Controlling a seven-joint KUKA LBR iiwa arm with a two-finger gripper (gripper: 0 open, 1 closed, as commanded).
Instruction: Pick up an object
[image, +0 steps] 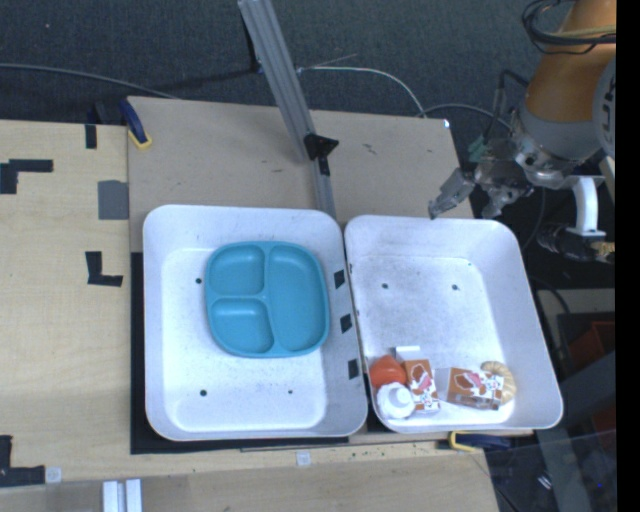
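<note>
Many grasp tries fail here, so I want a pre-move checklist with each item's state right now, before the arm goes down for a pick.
1. Objects to pick lie in the right bin, near corner: orange object, white object, two packets: ok.
2. Objects separated: not ok, clustered.
3. Gripper over the cluster: not ok, it sits beyond the bin's far rim.
4. Gripper holding nothing: ok.
5. Finger opening: cannot tell.

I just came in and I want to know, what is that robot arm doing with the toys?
The robot's hand hangs over the far edge of the right bin, holding nothing. The small toys lie bunched in that bin's near corner, untouched. A blue divided plate sits in the left bin. Nothing has been picked up yet.
</note>
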